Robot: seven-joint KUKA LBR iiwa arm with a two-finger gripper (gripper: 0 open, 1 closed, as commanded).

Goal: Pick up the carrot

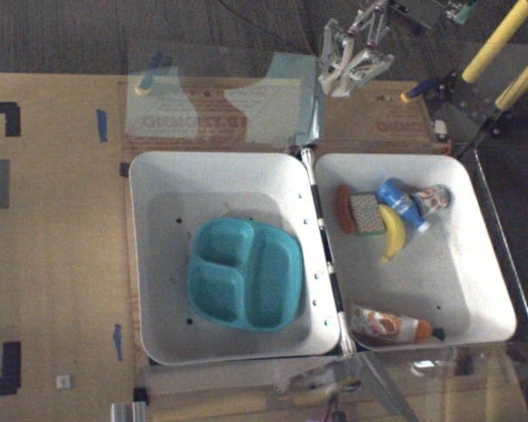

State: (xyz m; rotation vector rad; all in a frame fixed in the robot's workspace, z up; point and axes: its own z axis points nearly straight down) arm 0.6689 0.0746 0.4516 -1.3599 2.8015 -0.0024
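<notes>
The carrot (390,325) is an orange, tapered piece with a dark tip. It lies flat along the front wall of the right bin (475,262), its tip pointing right. My gripper (348,76) hangs high over the bench behind the two bins, above the seam between them and far from the carrot. Its fingers are spread, and it stands open with nothing between them.
At the back of the right bin lie a yellow banana (392,233), a blue cup (396,197), a red-and-white can (431,200), a speckled sponge (365,214) and a red-brown piece (343,209). A teal divided plate (246,275) sits in the left bin (158,200).
</notes>
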